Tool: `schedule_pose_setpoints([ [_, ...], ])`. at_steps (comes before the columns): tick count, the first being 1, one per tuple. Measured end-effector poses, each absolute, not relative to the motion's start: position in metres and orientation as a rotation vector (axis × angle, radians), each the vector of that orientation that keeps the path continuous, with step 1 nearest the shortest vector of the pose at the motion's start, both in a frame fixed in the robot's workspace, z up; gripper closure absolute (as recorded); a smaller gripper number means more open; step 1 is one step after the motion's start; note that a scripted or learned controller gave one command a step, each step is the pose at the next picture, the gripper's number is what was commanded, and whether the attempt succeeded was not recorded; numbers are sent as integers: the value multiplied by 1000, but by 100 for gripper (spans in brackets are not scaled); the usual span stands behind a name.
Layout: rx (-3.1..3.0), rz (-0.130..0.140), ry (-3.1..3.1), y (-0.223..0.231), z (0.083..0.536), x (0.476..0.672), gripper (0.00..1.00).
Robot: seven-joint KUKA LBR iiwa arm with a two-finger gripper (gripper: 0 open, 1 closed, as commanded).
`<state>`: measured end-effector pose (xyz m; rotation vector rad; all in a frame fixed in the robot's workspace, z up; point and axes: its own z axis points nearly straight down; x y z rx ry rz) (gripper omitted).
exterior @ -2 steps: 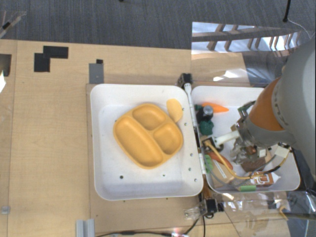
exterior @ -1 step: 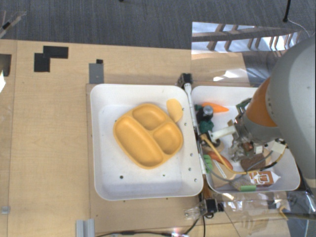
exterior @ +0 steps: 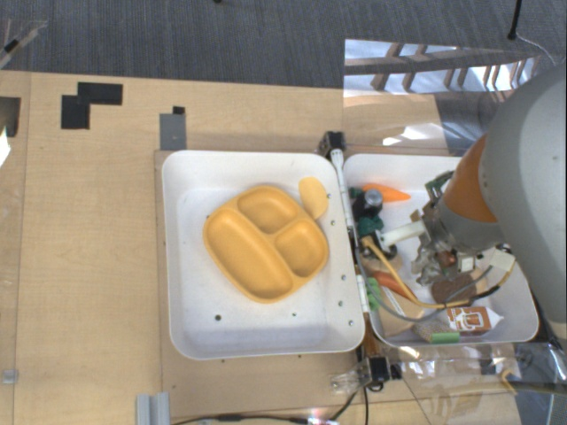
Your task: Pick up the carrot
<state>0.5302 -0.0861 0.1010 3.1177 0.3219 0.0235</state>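
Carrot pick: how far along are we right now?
Nothing looks done yet: the carrot lies at the back of the right bin, apart from the arm. In hand: the gripper is low over the clutter in the middle of that bin, nearer the front than the carrot. Left to do: move back to the carrot, grasp it and lift. The yellow divided plate sits in the left bin.
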Motion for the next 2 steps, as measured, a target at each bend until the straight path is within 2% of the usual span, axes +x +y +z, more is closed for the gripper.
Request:
schedule_pose_setpoints([
  [1,3118,22,322,-86,101,530,0],
  [2,3123,21,323,-85,89,522,0],
])
